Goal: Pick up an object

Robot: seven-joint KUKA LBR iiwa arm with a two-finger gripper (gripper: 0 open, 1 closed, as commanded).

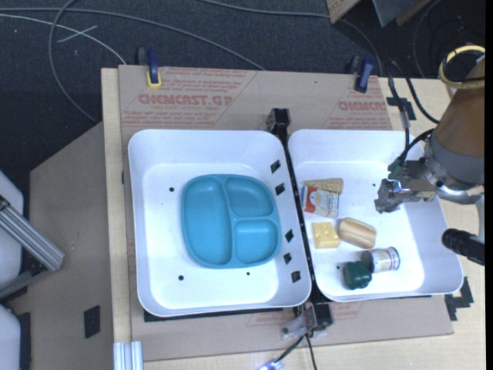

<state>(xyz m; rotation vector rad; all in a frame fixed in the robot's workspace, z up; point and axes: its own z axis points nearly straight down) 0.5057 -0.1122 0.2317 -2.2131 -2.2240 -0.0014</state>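
The arm comes in from the right side of the camera view, and its end effector hangs over the right bin, near that bin's right-hand wall and in its upper half. From this angle it cannot be told whether the end effector is spread or pressed together; nothing is visibly pinched in it.

All the loose things lie to the left of and below the end effector, apart from it. Furthest left at about its height is a flat snack packet, tan at the top with a red and white label, its long axis running roughly up and down the view with a slight tilt. Below that sits a small yellow block, squarish. Just beside the block, to its right and nearer the end effector, lies a tan wooden cylinder on its side, long axis running left to right and dipping slightly toward the right. Lower still is a small bottle lying on its side, its dark green end pointing down-left and its pale capped end pointing up-right, toward the end effector's side of the bin.

Well to the left, the left bin holds a blue divided plate with three compartments. Both bins rest on a brown surface.
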